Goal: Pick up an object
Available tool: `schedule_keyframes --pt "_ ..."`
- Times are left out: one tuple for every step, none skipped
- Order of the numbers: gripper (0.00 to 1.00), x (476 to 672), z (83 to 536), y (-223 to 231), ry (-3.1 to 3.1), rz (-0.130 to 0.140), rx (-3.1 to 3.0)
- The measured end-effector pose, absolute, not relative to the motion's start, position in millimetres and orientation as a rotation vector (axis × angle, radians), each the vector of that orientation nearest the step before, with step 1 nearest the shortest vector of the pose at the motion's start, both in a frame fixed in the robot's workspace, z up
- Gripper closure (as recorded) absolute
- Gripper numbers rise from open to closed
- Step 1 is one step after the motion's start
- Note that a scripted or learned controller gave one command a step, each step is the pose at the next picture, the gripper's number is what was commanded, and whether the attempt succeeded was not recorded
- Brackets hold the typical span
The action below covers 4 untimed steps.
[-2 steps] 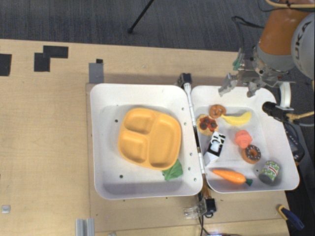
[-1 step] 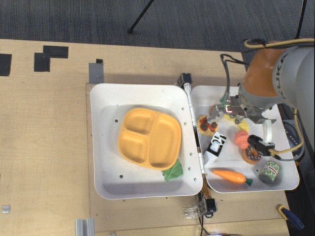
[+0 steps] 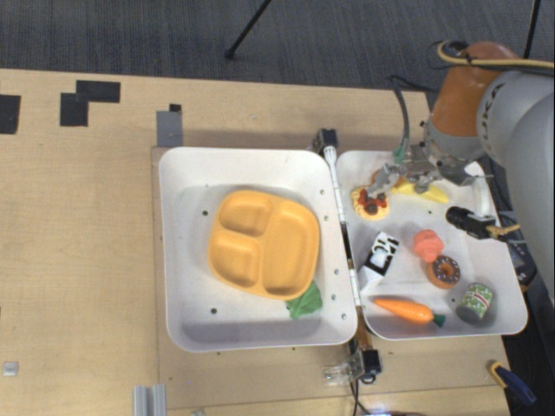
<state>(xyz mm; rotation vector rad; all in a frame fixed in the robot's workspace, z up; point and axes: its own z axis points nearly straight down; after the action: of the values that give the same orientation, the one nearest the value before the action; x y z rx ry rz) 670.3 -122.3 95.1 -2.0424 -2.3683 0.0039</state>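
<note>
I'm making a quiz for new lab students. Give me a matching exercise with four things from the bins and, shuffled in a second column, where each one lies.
Things:
1. yellow divided plate
2. carrot
3. doughnut
4. green scrap

Places:
A. front of the right bin, lying flat
B. tucked under the plate's near edge in the left bin
C. middle of the left bin
D. right bin, just in front of the pink piece

Pairs: 1-C, 2-A, 3-D, 4-B
</note>
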Motion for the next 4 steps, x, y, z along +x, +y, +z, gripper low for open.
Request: schedule_keyframes --pt "0.0 674.3 95 -172 -2.24 -0.015 -2.216" --pt "0.0 671.3 94 -200 -1.815 0.006 -2.535" --pt "1.0 673.5 106 -201 -1.828 -0.006 -2.549" --pt "0.0 673.3 105 -201 -1.829 -0.005 -2.548"
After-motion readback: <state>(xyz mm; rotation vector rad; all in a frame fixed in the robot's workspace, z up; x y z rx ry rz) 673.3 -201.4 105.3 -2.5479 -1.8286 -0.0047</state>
